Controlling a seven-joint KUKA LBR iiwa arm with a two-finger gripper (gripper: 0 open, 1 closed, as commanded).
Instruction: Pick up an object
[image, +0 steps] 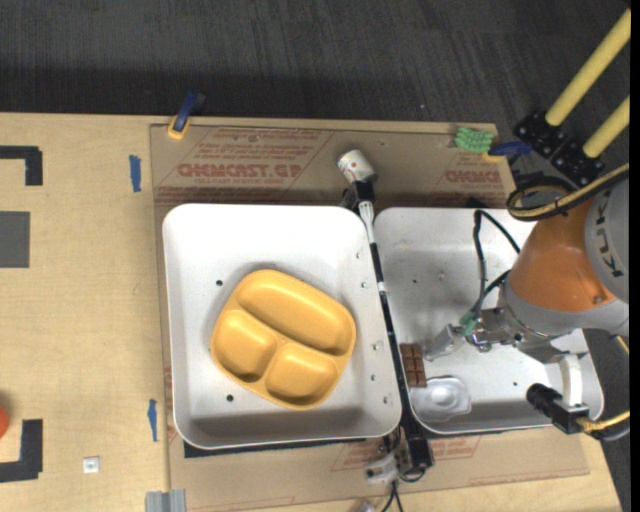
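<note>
A yellow three-compartment plate (283, 337) lies in the middle of the left bin (190, 300). In the right bin (440, 250), a small pale, translucent object (440, 396) rests in the near left corner. A little brown bar (412, 365) sits against the divide between the bins. My gripper (438, 346) reaches in from the right, low over the right bin's floor. It is just above and behind the pale object and right of the brown bar. I see nothing held in it.
The grey and orange arm (560, 270) covers the right side of the right bin, with black cables looping over it. A white-tipped rod (354, 168) lies at the back between the bins. Yellow poles (600, 60) stand at the top right.
</note>
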